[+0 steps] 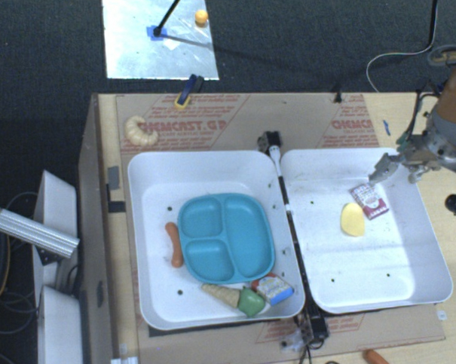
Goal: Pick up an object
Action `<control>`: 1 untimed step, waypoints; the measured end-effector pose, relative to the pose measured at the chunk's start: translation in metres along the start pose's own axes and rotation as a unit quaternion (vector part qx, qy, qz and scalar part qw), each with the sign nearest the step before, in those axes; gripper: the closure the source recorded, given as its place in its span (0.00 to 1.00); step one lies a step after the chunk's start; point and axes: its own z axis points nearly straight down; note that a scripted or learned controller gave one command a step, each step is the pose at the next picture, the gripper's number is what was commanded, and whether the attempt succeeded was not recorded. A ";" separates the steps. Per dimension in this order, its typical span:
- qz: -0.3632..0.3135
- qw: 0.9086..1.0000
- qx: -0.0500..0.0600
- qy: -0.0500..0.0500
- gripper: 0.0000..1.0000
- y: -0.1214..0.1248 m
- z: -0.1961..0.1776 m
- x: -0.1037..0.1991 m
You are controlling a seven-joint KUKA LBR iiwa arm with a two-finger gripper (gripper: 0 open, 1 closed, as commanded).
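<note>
The hand (pixel 384 169), whose width cannot be told, is poised at the right bin's (pixel 413 282) far edge, just above the small red-and-white packet (pixel 370 201) with the yellow piece (pixel 353 219) beyond, seemingly for a descent onto the packet.

The arm (pixel 448 126) is cut off by the right edge of the view, so just its wrist end and the gripper (pixel 386 167) show, and the gripper is too small and blurred to tell how its fingers stand. The print on the small red-and-white packet (pixel 369 201) is too small to read, and the blue divided plate (pixel 225 238) hides part of the small blue-and-white packet (pixel 277 290) at its near rim. An orange object (pixel 377 357) on the bench is cut off by the bottom edge.
</note>
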 end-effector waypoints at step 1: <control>-0.001 1.000 0.001 0.001 0.00 -0.004 0.094 0.021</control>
